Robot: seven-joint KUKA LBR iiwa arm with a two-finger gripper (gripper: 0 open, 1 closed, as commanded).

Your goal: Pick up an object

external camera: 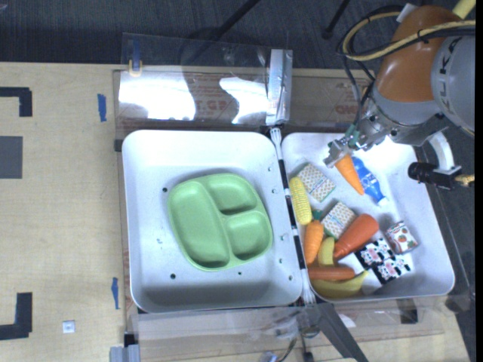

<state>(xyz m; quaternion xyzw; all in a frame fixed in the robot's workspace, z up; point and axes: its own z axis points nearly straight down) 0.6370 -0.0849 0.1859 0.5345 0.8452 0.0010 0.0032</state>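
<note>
My gripper [341, 151] hangs over the back of the right bin [436, 225], reaching in from the right. A small orange carrot [349, 173] has its upper end between the fingertips and points down to the right; the gripper is shut on it. A blue-and-white tube [369, 180] lies right beside the carrot. Further forward in the same bin are a corn cob [300, 200], two patterned packets [315, 182] [337, 219], a large carrot [356, 234], a banana [339, 285], a small red-and-white box [401, 239] and a black-and-white box [383, 262].
The left bin [143, 164] holds a green divided plate [219, 219]. A clear panel [196, 89] stands behind the left bin. The arm's orange band and grey wrist [415, 74] loom over the right bin's back right corner, with cables above.
</note>
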